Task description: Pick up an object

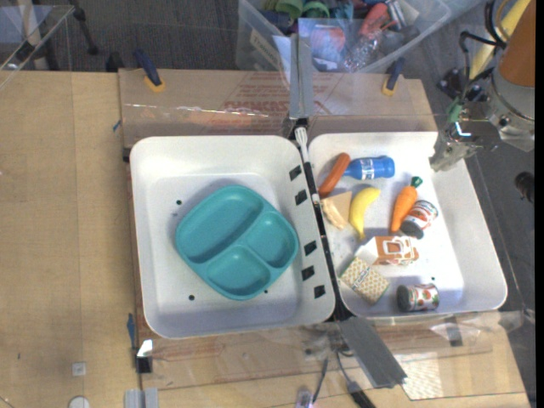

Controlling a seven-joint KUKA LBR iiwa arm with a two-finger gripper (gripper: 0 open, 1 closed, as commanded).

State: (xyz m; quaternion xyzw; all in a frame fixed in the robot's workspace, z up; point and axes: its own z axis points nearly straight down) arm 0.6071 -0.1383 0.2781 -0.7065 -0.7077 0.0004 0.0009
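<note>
Nearest the lens, along the bench's front edge, a grey flat bracket (371,357) juts out below the seam where the two bins meet. At far left lies bare wooden benchtop (59,228). Next comes the left bin (153,304), which holds a teal divided plate (235,240) lying flat and turned at an angle, its three compartments facing up. A dark divider strip (308,228) runs between the bins.

Inside the right bin (476,262) the task's things crowd the left and middle. A reddish sausage-shaped toy (334,173) lies tilted by the divider, touching a blue bottle (370,168) on its side. Below them a pale wedge (336,212) sits against a yellow banana (363,210). Further right an orange carrot (405,206) stands tilted, its lower end just beside a small dark can (421,217). Toward the front lie a checkered cracker (364,279), an orange-and-white carton (396,250) and another can (417,297) on its side.

Behind the bins a clear tub of mixed toys (340,11) rests on the bench.

At far right the arm reaches in, its gripper (448,153) hanging over the right bin's back right corner, well apart from the carrot and bottle. Nothing is seen between its fingers; whether they are spread or closed cannot be told.
</note>
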